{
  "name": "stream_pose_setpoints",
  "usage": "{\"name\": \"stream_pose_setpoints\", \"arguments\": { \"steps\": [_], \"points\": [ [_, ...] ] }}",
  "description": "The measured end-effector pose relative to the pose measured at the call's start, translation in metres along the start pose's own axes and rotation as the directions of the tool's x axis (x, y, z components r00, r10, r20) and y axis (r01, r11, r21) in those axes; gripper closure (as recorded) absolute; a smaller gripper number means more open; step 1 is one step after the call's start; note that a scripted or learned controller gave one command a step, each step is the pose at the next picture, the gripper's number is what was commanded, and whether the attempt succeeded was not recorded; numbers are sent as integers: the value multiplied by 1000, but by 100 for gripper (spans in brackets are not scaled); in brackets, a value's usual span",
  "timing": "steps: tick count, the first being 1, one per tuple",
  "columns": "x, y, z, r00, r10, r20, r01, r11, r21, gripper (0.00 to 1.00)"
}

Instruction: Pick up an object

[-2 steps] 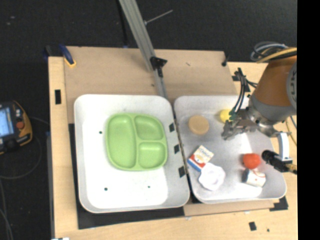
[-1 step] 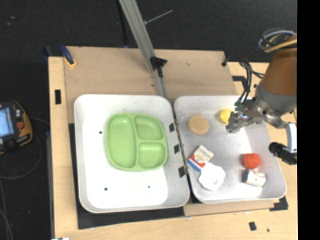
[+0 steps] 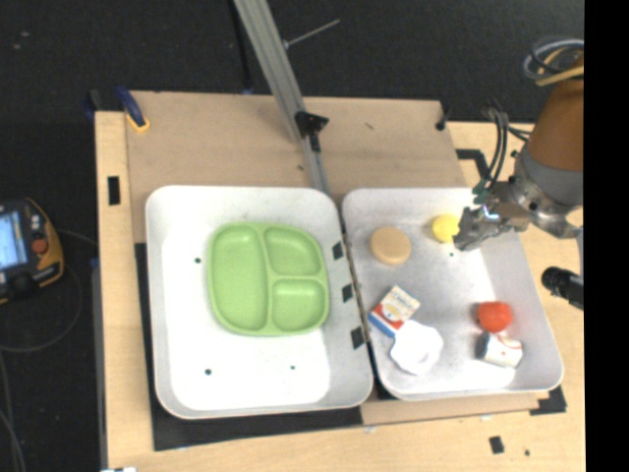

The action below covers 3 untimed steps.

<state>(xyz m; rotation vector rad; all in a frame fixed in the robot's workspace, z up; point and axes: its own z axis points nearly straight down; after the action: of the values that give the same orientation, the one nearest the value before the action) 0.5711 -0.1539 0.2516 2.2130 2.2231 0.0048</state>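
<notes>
Fingers (image 3: 470, 232) first: I've got them low over the right bin (image 3: 531, 293), but I cannot tell whether they're spread or pressed together. Yellow ball (image 3: 445, 227) sits just beside them at nine o'clock, small, round and smooth-looking, no long axis to line up on. Farther out at nine lies a tan disc (image 3: 391, 246), flat and matte.

fixed overhead camera, slanted down, both bins (image 3: 246, 200)

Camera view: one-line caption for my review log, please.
Gripper hangs beside a yellow ball in the right bin; green tray in the left bin.
</notes>
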Motion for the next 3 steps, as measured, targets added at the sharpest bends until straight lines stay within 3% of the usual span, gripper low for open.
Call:
{"name": "stream_pose_setpoints", "arguments": {
  "steps": [2, 3],
  "points": [
    [94, 43, 17, 1000, -2, 0, 2, 1000, 3, 100],
    [149, 60, 5, 1000, -4, -3, 4, 1000, 2, 100]
  ]
}}
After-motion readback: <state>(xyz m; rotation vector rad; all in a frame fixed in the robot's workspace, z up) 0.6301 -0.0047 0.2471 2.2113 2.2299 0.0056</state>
